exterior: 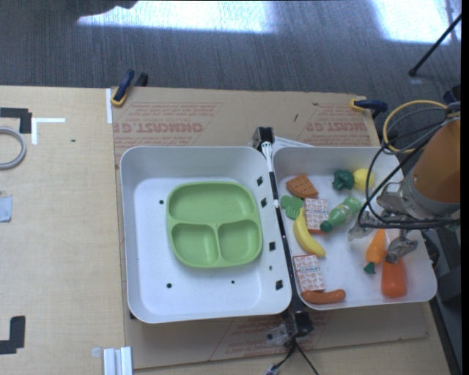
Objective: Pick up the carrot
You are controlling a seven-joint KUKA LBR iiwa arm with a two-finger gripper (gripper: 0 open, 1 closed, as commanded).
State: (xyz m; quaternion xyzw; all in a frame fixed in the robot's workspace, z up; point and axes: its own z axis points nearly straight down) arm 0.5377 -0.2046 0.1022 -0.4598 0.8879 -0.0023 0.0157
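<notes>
A pale wooden tabletop point(58, 242) is seen near, partly covered by a brown cardboard sheet point(220, 121). Beyond it, dark grey carpet point(220, 58) is lit by bright patches of light point(183, 15).

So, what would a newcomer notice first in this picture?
Probably the green divided plate, alone in the left bin. Next, the pile of toy food in the right bin, where the gripper hangs over the carrot, beside a banana and a sausage.
</notes>
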